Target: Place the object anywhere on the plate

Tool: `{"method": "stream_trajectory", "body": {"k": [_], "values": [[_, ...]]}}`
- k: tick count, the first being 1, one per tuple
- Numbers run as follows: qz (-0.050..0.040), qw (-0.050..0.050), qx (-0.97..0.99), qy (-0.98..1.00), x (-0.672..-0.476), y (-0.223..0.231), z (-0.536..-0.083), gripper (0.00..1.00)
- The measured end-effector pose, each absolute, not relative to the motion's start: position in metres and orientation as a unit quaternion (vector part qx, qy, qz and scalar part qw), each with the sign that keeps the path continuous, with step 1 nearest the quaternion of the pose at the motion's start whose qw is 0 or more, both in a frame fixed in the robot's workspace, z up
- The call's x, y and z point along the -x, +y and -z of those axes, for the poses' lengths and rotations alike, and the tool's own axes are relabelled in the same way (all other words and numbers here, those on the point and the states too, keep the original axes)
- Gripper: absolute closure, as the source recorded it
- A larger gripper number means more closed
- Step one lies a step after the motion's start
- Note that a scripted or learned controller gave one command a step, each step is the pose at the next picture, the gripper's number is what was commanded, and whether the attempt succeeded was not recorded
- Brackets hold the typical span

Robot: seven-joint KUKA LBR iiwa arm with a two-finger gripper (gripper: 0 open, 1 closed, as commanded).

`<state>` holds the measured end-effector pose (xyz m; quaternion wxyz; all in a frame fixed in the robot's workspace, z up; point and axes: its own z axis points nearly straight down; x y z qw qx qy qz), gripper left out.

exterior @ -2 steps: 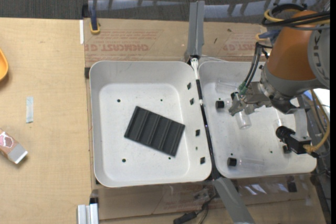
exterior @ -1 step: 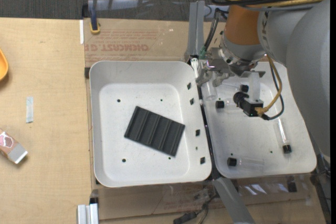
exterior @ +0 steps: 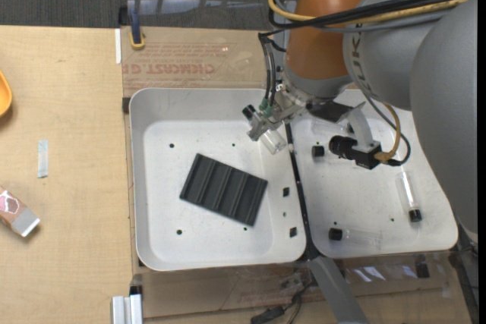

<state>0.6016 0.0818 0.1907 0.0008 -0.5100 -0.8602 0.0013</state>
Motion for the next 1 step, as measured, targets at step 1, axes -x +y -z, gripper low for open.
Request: {"method": "stream_trajectory", "body": {"k": [1], "values": [[-0.0007,0.001,0.286,-0.958,-0.5347,0.1189,-0.1506,1.00]]}}
